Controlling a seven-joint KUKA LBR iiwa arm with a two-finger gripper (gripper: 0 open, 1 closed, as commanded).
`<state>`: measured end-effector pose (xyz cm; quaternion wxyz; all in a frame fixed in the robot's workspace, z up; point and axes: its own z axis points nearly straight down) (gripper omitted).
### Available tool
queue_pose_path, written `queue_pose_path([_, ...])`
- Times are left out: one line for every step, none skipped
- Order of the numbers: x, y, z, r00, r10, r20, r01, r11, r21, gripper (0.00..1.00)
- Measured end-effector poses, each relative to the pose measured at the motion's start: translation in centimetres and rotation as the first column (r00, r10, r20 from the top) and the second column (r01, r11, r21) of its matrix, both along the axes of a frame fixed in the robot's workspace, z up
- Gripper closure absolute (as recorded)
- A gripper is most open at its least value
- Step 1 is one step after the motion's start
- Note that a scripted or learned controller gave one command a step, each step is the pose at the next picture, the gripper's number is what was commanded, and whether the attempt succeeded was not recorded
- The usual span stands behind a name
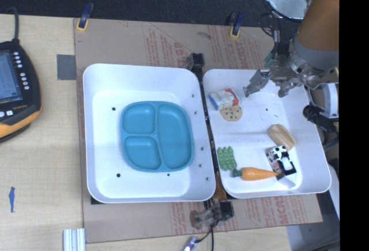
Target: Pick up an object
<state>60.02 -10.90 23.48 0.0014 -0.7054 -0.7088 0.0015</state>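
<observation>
My gripper hangs over the back of the right bin, open, its two fingers spread wide with nothing between them. Below and left of it lie a small red and white carton and a chocolate chip cookie. A tan bread roll rests toward the bin's right side. Along the front edge lie a black and white toy, an orange carrot and a green bumpy piece.
The left bin holds a blue divided plate. A teach pendant lies on the bench at far left. Clamps pin the cardboard sheet at the back.
</observation>
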Motion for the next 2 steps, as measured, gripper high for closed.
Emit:
queue_pose_path([2.6,0.7,-10.5,1.000,0.003,-0.003,-0.003,1.000,-0.001,0.00])
queue_pose_path([5.9,0.5,-13.7,1.000,0.004,0.011,-0.004,1.000,-0.001,0.00])
